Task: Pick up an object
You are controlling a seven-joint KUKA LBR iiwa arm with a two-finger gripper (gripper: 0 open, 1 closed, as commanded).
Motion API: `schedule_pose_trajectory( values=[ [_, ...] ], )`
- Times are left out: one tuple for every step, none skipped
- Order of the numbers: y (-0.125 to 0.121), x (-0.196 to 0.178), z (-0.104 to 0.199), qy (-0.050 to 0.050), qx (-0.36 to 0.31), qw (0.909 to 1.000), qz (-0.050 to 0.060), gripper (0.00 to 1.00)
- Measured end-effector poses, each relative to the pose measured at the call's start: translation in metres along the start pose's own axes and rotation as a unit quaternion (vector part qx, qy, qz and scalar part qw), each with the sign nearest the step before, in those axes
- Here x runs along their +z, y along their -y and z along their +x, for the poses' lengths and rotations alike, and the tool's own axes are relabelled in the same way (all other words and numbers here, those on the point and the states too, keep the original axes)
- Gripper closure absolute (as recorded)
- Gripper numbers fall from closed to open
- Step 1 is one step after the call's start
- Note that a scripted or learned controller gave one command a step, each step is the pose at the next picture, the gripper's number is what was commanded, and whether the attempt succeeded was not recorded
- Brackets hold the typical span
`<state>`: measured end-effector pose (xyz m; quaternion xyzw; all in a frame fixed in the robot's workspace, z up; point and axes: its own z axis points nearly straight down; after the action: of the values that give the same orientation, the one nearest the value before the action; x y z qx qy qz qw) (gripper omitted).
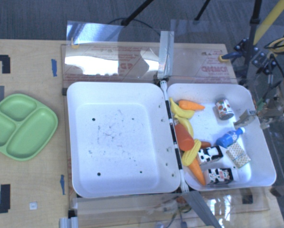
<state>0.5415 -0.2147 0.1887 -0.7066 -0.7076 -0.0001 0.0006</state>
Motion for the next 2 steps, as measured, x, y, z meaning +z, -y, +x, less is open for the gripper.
schedule_pose_trajectory(
  values=[
    [-0.037,0.102,0.021,-0.005,0.132,0.9912,-0.001,0.0],
    [-0.085,0.101,0.017,-0.006,0.117,0.9931,-0.002,0.0]
  ],
)
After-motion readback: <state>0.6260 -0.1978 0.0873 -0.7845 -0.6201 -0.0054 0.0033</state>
